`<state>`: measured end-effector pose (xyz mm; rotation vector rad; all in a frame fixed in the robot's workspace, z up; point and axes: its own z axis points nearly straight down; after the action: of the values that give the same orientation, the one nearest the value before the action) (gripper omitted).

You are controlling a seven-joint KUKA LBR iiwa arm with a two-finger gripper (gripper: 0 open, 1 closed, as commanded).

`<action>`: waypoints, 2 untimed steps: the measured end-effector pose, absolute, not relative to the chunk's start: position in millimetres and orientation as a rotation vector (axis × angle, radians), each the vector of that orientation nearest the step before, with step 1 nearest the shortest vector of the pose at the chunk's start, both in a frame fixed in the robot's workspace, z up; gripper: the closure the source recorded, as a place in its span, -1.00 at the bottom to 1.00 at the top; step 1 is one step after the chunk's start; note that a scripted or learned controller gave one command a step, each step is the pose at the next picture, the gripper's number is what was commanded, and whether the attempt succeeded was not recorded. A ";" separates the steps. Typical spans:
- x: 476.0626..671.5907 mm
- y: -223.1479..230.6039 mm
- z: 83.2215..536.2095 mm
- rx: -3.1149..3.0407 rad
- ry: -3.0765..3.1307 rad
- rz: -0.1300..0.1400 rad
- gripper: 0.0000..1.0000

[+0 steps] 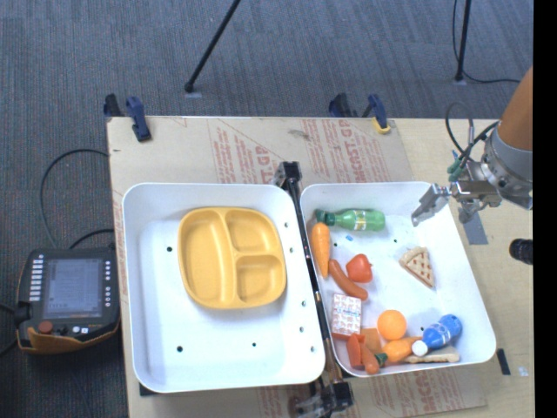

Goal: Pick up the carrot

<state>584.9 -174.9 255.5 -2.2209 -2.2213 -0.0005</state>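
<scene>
The carrot (pixel 321 247), at nine o'clock in the right bin (pixel 466 259), looks light, rigid, slick; best pinched mid-body. The gripper (pixel 432 205) hovers, fingers apart.

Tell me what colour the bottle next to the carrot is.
Green, with a yellow label: the bottle lies by the carrot in the right bin, seen in the camera view.

The worktop (pixel 218 146) is a tan board printed with red lettering, standing on dark grey carpet. Blue clamps (pixel 137 116) grip its far edge at the left and near the middle-right. Two shallow white bins rest directly on it, side by side and touching along a black centre strip: the left bin (pixel 148 320) and the right bin (pixel 466 277).
</scene>
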 end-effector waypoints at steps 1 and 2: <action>475.5 -153.0 250.6 -2.347 -2.086 0.001 -1.00; 474.5 -130.1 109.7 -2.123 -2.309 0.002 -1.00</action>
<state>474.5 -130.1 109.7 -2.1235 -2.3087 0.0021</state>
